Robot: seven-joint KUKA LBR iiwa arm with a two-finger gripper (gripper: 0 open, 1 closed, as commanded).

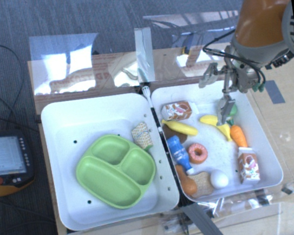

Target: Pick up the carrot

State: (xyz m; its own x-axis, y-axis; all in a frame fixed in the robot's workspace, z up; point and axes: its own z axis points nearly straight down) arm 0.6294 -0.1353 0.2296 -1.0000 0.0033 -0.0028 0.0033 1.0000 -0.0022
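Off to my left, a green divided plate (pixel 116 170) is lying in the left bin (pixel 60 121), with a small corn cob (pixel 142 135) sitting just beside its upper right edge. In the right bin (pixel 270 172), two bananas (pixel 180 128) (pixel 216 124) are lying near a brown snack packet (pixel 177 109), a blue bottle (pixel 178 154) is resting beside a pink doughnut (pixel 198 153), and a white egg (pixel 220 179) is sitting between a slice of bread (pixel 202 183) and a small juice carton (pixel 248 166). A teach pendant (pixel 3 163) is lying on the carpet.
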